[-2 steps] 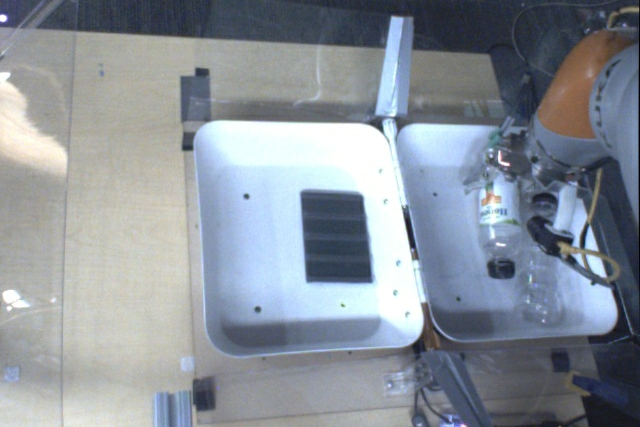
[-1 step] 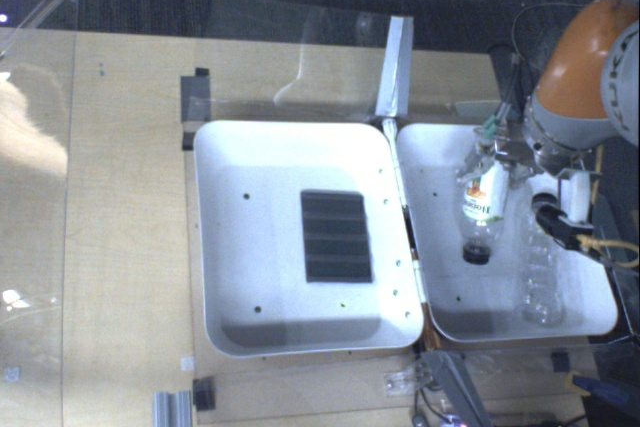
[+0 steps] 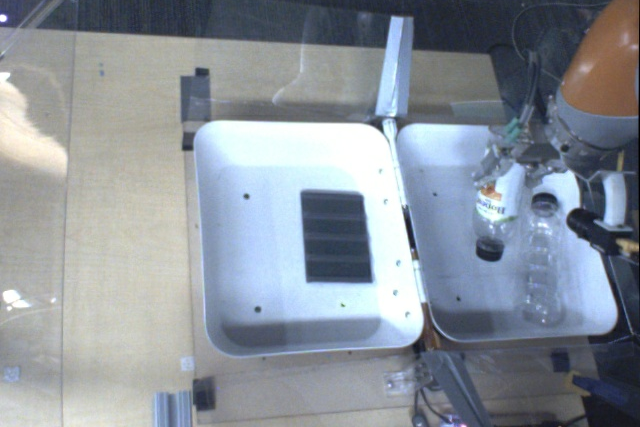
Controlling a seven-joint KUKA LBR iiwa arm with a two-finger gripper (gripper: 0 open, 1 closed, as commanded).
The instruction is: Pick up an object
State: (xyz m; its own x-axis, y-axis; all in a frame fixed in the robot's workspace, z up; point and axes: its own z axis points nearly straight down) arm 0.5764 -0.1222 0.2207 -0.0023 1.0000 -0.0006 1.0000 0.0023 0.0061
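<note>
In the right bin (image 3: pixel 440 215), a small clear bottle (image 3: pixel 492 207) with a white label and a dark cap hangs cap-down. Its upper end sits between the fingers of my gripper (image 3: pixel 505 170), which is shut on it. The arm's orange band (image 3: pixel 605 50) is above, at the right edge. A second clear plastic bottle (image 3: pixel 540 265) lies on the bin floor just right of the held one. In the left bin (image 3: pixel 230 215), a black ridged rectangular block (image 3: pixel 336 235) lies flat near the middle.
A metal divider post (image 3: pixel 394 65) rises behind the seam between the two bins. Cables and black fittings (image 3: pixel 600 225) crowd the right rim of the right bin. Wooden bench (image 3: pixel 110 215) spreads out to the left.
</note>
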